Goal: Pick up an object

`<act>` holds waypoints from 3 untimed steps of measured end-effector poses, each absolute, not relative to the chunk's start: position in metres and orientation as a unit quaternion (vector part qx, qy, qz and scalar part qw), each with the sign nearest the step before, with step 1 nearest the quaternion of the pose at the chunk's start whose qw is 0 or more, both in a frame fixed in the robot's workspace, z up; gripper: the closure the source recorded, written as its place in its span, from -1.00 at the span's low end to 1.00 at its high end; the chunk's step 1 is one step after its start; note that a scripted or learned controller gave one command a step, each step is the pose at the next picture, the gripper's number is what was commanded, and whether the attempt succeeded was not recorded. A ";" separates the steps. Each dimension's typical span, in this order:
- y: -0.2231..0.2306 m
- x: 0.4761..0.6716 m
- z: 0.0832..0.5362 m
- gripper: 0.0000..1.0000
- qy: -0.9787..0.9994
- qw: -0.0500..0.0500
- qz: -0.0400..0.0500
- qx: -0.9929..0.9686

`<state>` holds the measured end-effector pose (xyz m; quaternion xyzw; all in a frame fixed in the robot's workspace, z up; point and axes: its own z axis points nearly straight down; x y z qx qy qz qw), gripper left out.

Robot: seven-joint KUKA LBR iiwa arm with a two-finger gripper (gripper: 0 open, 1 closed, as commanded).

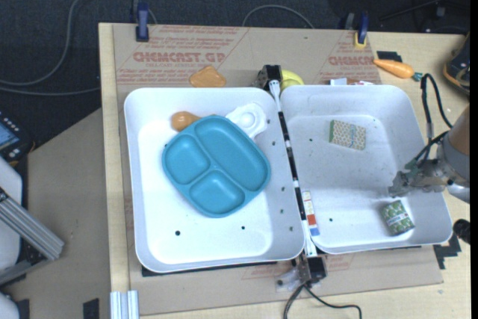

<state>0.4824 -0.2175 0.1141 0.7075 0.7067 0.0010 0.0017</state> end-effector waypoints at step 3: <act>-0.217 0.483 0.123 -1.00 0.706 0.002 0.001 0.708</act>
